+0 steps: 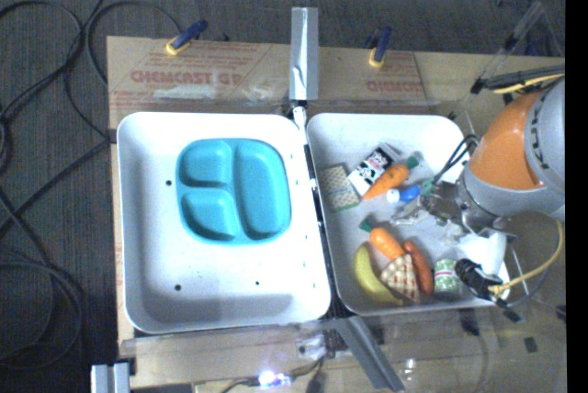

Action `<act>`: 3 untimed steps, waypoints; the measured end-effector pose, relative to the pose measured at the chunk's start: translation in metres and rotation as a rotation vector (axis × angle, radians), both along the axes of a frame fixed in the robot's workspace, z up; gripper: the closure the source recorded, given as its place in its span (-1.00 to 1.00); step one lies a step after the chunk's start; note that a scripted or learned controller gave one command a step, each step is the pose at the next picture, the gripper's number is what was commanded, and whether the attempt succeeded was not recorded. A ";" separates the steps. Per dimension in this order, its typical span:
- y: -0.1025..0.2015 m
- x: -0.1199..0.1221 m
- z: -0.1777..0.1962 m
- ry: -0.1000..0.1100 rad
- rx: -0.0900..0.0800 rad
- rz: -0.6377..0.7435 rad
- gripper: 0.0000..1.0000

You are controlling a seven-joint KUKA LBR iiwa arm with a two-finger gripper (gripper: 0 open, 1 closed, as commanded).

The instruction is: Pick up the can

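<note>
The can is small and greenish with a pale top. It stands in the front right corner of the right bin, just right of a red sausage. My gripper reaches in from the right under the orange wrist band and hangs over the middle right of this bin. It is behind the can and apart from it, close to a small white bottle with a blue cap. Nothing shows in its grasp.
The right bin also holds a banana, a waffle piece, two carrots, a black-and-white carton and a checkered box. A blue divided plate lies in the left bin.
</note>
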State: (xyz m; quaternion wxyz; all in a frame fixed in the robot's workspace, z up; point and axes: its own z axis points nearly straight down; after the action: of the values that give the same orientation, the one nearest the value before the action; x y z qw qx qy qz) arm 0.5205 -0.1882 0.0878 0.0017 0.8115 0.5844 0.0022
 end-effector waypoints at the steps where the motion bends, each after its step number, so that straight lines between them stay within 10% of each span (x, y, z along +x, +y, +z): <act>1: -0.003 0.072 -0.001 -0.001 -0.005 0.026 -1.00; 2: -0.007 0.049 0.000 -0.005 0.002 0.036 -1.00; 3: 0.076 0.048 0.000 -0.003 -0.003 -0.205 -1.00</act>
State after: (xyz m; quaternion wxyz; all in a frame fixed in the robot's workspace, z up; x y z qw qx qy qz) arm 0.5682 -0.1124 0.0879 0.0039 0.8671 0.4981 0.0025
